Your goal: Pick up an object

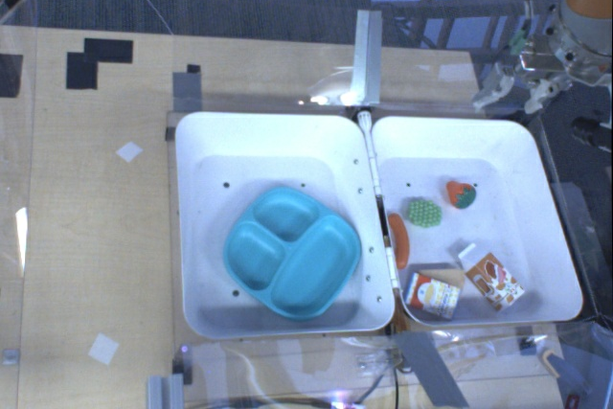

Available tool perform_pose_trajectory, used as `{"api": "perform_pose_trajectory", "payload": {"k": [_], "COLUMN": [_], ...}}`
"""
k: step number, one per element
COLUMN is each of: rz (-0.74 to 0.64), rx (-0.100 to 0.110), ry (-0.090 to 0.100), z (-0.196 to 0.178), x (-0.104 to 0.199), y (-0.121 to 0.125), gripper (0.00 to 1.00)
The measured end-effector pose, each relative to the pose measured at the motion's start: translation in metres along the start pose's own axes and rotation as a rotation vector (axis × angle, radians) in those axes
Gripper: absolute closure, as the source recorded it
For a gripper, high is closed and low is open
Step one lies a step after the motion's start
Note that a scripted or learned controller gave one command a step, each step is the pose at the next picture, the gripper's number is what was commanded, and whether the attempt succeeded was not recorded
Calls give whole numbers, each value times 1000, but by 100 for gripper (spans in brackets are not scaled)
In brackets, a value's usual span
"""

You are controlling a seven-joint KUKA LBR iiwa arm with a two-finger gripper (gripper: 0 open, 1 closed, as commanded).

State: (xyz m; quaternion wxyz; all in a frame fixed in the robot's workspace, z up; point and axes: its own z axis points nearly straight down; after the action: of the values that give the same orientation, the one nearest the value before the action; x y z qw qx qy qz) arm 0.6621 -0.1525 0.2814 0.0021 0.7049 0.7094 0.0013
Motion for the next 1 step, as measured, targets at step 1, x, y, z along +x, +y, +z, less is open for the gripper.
{"api": "perform_pose_trajectory", "payload": {"k": [1], "rz": [57], "rx": [3], "ry": [1], "z": [117], "x": [-25], "y": [-73], "gripper": [0]}}
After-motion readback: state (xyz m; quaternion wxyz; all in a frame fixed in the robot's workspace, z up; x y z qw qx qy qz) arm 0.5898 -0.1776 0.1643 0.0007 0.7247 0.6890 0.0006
